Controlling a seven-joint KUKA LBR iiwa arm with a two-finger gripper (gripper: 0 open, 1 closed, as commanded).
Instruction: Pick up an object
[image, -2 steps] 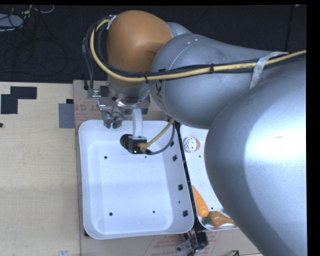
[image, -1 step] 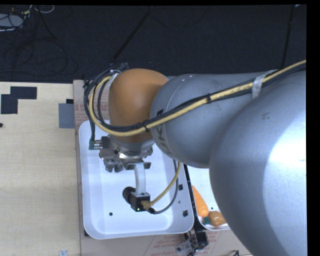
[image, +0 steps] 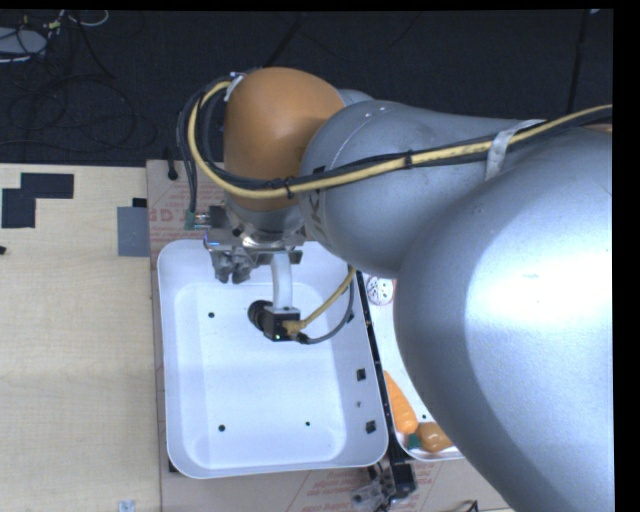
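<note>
Can't tell if the gripper (image: 233, 268) is spread or closed; the orange carrot-shaped thing (image: 400, 405) well apart from it looks light, slick, so pinch mid-body.

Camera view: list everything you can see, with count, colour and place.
left bin: 1, white, centre of the bench
right bin: 1, white, mostly hidden under the arm
orange things: 2 visible, orange, near end of the right bin
round thing: 1, white with dark marks, far end of the right bin
grey patch: 1, grey, on the bench left of the left bin
black shape: 1, black, far left of the bench
bench: 1, pale wood
arm: 1, grey with an orange band, reaching in from the right
claw: 1, grey, over the left bin's far end
</note>
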